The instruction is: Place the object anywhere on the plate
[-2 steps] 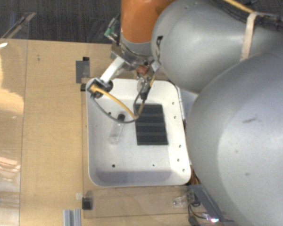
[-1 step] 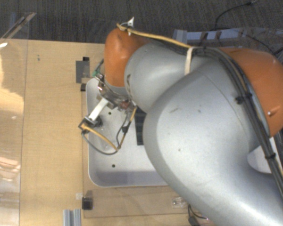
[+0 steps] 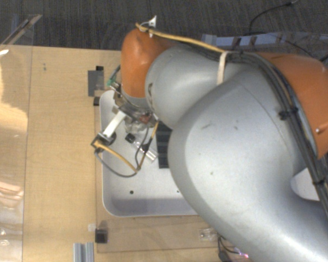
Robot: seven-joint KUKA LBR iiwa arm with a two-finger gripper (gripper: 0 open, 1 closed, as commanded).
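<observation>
Over the left bin (image 3: 120, 201), gripper (image 3: 135, 138) hangs low under the arm (image 3: 235, 162); jaw state can't be told.

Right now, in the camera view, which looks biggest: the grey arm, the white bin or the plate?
1. Grey arm, though nearness to the camera inflates it.
2. White bin, partly hidden by the arm.
3. Plate, a sliver showing, so its rank is unsure.
</observation>
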